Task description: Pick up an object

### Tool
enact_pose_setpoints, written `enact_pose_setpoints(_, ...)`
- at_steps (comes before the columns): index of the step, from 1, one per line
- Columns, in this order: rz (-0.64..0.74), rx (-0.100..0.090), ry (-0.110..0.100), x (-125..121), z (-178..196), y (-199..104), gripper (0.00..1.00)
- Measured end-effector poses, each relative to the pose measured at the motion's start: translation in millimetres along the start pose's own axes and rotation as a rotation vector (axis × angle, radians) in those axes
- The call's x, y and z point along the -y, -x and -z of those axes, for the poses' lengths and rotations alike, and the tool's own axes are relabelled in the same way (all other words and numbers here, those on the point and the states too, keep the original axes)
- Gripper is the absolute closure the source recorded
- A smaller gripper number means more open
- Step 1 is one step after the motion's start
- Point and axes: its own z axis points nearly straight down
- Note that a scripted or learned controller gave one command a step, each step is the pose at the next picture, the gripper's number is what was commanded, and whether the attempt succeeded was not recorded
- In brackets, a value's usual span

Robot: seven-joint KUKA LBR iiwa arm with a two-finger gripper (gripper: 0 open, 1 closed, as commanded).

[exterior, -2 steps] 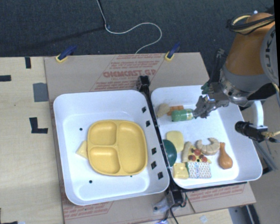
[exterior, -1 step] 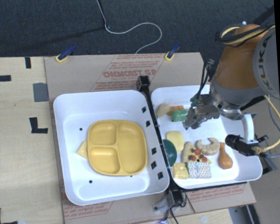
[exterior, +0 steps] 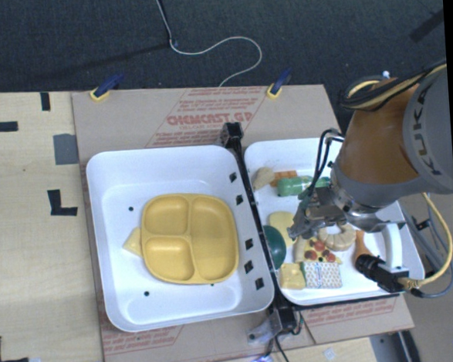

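My gripper (exterior: 320,225) hangs low in the right bin (exterior: 286,150), over a cluster of small items. Beneath and around it lie a pale item with red dots (exterior: 321,250), a patterned white block (exterior: 323,274), a yellow piece (exterior: 293,276) and a dark green rounded object (exterior: 275,243). A green object (exterior: 292,186) and a cream one (exterior: 263,178) lie toward the bin's far side. An orange stick (exterior: 361,244) pokes out by the wrist. The arm's body hides much of the bin's right half.
The left bin (exterior: 106,223) holds a yellow divided plate (exterior: 190,238) with a pale yellow wedge (exterior: 132,241) tucked under its left edge. A black divider (exterior: 247,206) runs between the bins. Both bins sit on a cardboard sheet (exterior: 199,116).
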Motion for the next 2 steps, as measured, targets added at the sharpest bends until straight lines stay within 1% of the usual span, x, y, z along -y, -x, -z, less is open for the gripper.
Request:
enact_pose_setpoints(1, 0.0, 0.001, 0.003, 12, -1, -10, 1.0)
enact_pose_setpoints(2, 0.0, 0.001, 0.005, 1, -8, -11, 1.0)
